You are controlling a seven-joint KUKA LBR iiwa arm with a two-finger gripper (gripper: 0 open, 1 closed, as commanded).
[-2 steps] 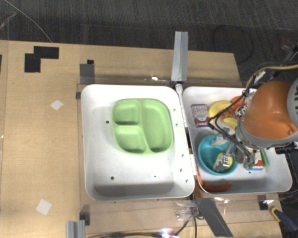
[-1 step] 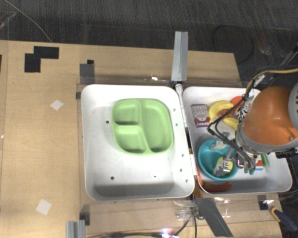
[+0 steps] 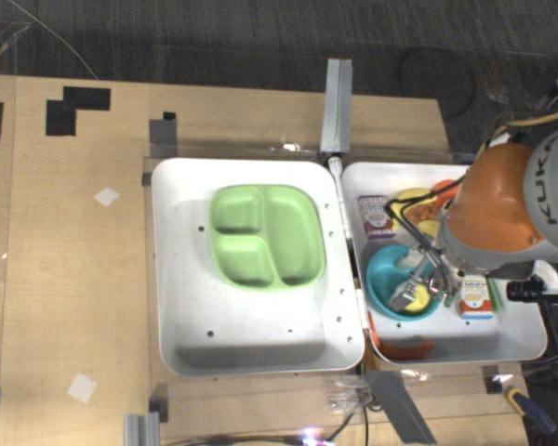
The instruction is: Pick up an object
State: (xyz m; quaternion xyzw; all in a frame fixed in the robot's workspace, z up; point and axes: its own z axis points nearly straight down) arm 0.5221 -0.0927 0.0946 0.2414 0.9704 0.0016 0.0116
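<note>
While lowered into the blue bowl (image 3: 391,282) directly beneath, gripper (image 3: 417,291) apparently probing for a pick; grip state impossible to tell, cluttered packets just beside.

Right bin (image 3: 530,340) was crowded: teal bowl (image 3: 383,282), cartons, the arm (image 3: 498,207) overhead; left bin (image 3: 181,249) lay open around the green divided tray (image 3: 265,235).
</note>
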